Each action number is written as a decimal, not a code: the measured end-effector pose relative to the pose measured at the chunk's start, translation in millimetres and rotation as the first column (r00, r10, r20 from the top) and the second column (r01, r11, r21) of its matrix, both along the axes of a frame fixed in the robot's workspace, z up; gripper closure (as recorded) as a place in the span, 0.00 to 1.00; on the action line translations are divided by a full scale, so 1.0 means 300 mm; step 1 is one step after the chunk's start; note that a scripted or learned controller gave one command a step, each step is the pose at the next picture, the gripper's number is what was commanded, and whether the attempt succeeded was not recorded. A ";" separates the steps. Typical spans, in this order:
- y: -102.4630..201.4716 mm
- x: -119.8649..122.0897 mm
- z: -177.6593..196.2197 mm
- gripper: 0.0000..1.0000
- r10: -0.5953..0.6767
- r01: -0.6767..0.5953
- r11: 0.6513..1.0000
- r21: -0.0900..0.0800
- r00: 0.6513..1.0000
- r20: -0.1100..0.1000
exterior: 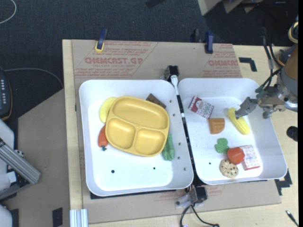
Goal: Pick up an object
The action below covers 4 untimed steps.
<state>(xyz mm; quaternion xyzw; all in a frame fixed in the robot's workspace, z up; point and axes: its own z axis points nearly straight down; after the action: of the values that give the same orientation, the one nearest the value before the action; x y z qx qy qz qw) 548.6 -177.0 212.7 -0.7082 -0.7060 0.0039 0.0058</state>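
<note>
Beside my open gripper (258, 109), the yellow corn cob (239, 121) lies diagonally, far end toward the "CHEMCAST" printed board (142, 58).

Brown board (142, 56) under the bins reads "CHEMCAST GP"; repeated, partly hidden, at right.

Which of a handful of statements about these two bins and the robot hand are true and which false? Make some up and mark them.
1. The yellow divided tray lies in the left bin. True.
2. The corn cob is in the left bin. False: it is in the right bin.
3. The hand is over the right bin, near the corn cob. True.
4. The cookie sits on the yellow divided tray. False: it lies on the right bin's floor, near its front edge.
</note>
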 end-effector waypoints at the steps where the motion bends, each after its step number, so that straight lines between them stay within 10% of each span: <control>1: 0.001 0.010 0.026 0.00 0.003 -0.003 1.000 -0.003 1.000 0.014; 4: -0.006 -0.012 -0.416 0.00 0.003 -0.003 1.000 -0.006 1.000 0.019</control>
<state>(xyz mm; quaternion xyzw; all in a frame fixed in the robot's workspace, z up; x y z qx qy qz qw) 544.9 -178.8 88.0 -0.7073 -0.7070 -0.0007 -0.0031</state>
